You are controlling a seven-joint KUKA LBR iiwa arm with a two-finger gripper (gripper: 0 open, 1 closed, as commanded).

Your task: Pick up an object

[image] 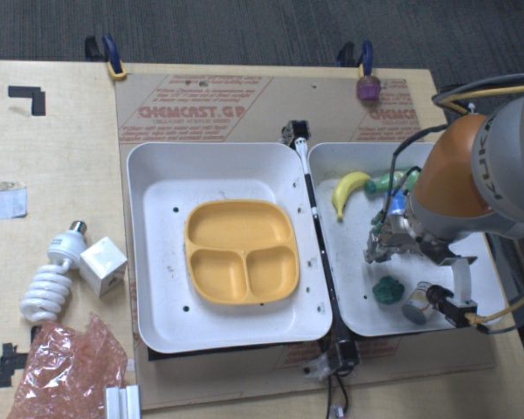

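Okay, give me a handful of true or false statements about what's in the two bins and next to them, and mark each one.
1. A yellow divided plate lies in the left bin. True.
2. The banana lies on the plate. False: it lies in the right bin.
3. The gripper is over the right bin. True.
4. The light bulb lies in the left bin. False: it lies on the bench, left of both bins.
5. A dark green object lies in the right bin. True.
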